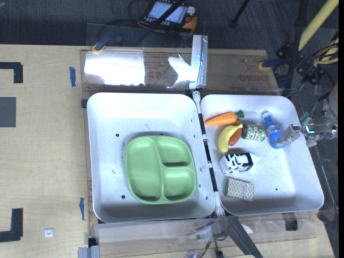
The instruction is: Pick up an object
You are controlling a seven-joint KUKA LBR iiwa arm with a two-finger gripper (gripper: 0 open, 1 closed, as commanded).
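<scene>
Hanging at the 3 o'clock rim of the R bin [303, 195], the gripper [302, 131] is sitting just beside a blue bottle [272, 130]. Too blurry to say if they're touching. Open or closed: can't tell from this angle. The arm [324, 126] is reaching in from the 3 o'clock side of the view.

All loose objs are lying in the R bin, bunched toward its 10 o'clock half:
- Carrot [221, 119] is lying near the 11 o'clock corner, green top pointing to 3 o'clock.
- Banana [229, 137] is curling just below the carrot, at its 6 o'clock, close or touching.
- Small jar [253, 133] w/ a green label is lying on its side between the banana and the blue bottle, touching the banana's end.
- Black-and-white obj [238, 163] is sitting near bin center, at 6 o'clock from the banana, apart from it.
- Patterned pad [238, 188] is lying flat at 6 o'clock from the blk/wht obj, near the bin's 7 o'clock corner.

L bin [102, 117] is holding a green divided plate [160, 168], roughly centered and a bit toward 6 o'clock, w/ one long section on its 9 o'clock side and two small ones on its 3 o'clock side.

Bins are sitting side by side, rims touching along the middle.
</scene>
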